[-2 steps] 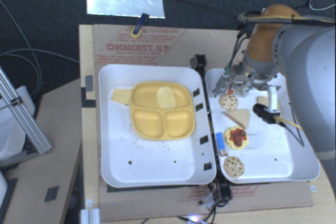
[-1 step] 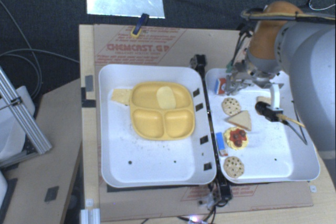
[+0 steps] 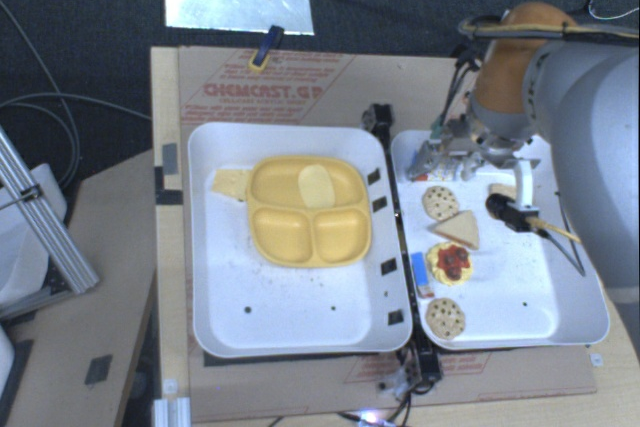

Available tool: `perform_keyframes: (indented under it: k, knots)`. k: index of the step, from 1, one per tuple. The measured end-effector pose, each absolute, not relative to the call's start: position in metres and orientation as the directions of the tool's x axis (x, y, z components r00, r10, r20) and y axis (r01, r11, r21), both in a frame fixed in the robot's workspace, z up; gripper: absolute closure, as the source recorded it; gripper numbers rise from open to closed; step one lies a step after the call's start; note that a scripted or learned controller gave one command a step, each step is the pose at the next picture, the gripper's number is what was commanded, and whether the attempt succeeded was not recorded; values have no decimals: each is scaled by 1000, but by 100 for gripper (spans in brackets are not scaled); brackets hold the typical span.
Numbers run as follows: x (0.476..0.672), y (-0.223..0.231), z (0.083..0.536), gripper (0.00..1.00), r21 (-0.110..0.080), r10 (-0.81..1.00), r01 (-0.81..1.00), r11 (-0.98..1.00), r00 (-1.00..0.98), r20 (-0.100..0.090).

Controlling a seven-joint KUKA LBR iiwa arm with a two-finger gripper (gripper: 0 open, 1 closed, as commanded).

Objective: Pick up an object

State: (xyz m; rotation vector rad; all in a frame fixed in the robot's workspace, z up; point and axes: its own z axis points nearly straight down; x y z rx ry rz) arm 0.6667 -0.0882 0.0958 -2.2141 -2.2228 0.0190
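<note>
While the end effector (image 3: 440, 160) hangs low in the far left corner of the right bin (image 3: 575, 315), whether it is open or closed cannot be told, and nothing shows in its grip, so the pick looks not yet done. Nearest it lies a cookie (image 3: 439, 202), just beside the sandwich wedge (image 3: 459, 230); the bin's walls crowd that corner, with freer floor toward the near right.
</note>
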Motion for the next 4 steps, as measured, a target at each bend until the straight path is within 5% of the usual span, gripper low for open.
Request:
perform_keyframes:
  k: [1, 2, 3, 4]
  knots:
    - [668, -88, 107, 100, -7, 1000, 1000, 5, -6, -6]
    - [668, -88, 107, 0, -9, 1000, 1000, 7, -7, -7]
    - [669, -91, 84, 0, 2, 1000, 1000, 2, -2, -1]
    - [670, -91, 97, 100, 5, 1000, 1000, 4, -4, -1]
